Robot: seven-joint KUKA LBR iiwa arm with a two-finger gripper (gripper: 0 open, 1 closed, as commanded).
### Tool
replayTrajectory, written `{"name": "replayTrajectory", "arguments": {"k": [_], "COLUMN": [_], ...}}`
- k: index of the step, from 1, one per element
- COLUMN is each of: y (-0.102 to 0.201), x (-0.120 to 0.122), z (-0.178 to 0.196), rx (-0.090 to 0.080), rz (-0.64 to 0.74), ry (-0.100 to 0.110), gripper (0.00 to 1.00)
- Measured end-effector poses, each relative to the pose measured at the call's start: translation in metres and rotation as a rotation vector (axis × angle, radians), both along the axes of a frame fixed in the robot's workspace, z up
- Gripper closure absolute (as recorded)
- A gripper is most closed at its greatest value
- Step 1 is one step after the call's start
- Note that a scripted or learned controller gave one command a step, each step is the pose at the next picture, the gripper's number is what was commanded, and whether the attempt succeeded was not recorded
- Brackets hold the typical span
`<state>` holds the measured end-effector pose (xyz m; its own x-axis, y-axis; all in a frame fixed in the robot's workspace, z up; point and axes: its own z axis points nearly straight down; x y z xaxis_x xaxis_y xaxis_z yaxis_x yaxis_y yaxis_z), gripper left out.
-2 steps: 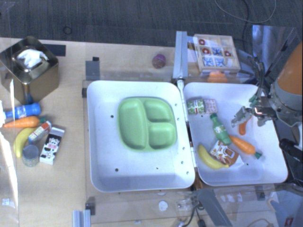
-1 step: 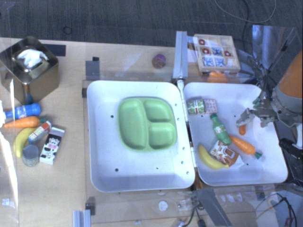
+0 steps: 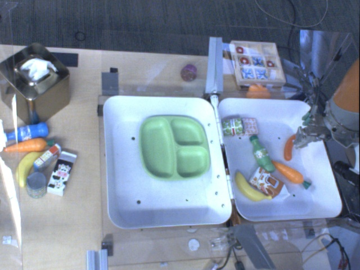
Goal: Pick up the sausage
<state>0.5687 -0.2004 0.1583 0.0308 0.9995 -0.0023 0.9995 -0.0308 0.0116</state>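
Observation:
The sausage (image 3: 288, 147) is a short orange-red piece lying nearly upright on the floor of the right bin (image 3: 326, 204), near its right side. My gripper (image 3: 304, 136) hangs low at the bin's right edge, just right of the sausage's upper end and very close to it or touching it. The sausage rests on the bin floor and shows beside the gripper, not inside it. The grey arm with its orange band (image 3: 346, 94) comes in from the right.
The right bin also holds a green bottle (image 3: 261, 154), a carrot (image 3: 291, 173), a banana (image 3: 250, 187), a snack packet (image 3: 266, 182) and a small box (image 3: 239, 126). A green divided plate (image 3: 174, 147) lies in the left bin (image 3: 121, 207). Loose items sit on the bench at far left.

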Motion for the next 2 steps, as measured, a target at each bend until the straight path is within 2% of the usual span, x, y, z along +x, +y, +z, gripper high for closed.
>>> {"name": "replayTrajectory", "arguments": {"k": [1, 2], "y": [0.0238, 0.0235], "x": [-0.0003, -0.0016], "z": [-0.0676, -0.0694], "rx": [0.006, 0.005], "rz": [-0.321, -0.322], "ry": [-0.004, -0.001], "gripper": [1.0, 0.0]}}
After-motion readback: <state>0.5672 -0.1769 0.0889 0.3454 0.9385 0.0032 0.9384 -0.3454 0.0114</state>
